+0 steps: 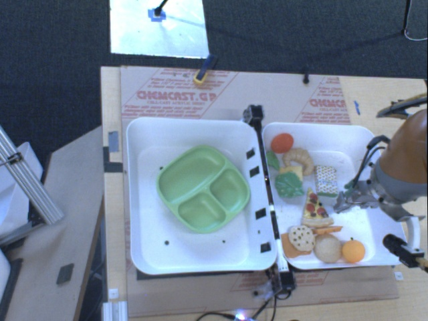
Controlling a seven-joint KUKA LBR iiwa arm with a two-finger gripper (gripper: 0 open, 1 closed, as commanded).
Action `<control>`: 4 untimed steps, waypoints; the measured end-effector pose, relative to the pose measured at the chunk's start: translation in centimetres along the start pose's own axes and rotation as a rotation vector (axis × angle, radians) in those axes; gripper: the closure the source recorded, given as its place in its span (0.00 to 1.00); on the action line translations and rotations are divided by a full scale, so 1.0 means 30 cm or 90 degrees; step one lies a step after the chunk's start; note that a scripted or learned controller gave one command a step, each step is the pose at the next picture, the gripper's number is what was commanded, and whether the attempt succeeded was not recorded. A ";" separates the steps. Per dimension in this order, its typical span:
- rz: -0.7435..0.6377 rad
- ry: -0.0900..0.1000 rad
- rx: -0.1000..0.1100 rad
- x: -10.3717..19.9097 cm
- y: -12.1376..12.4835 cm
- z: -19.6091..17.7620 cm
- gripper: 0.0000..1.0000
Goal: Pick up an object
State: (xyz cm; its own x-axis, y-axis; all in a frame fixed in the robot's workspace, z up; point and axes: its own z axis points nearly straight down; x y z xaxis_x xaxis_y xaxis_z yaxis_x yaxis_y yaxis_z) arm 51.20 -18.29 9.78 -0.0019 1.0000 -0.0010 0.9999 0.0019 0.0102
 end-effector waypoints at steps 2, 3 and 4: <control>-0.002 -0.001 0.003 -0.003 0.008 -0.357 1.00; -0.002 0.000 0.004 -0.003 0.012 -0.423 1.00; -0.004 0.001 0.004 0.147 0.038 -0.447 1.00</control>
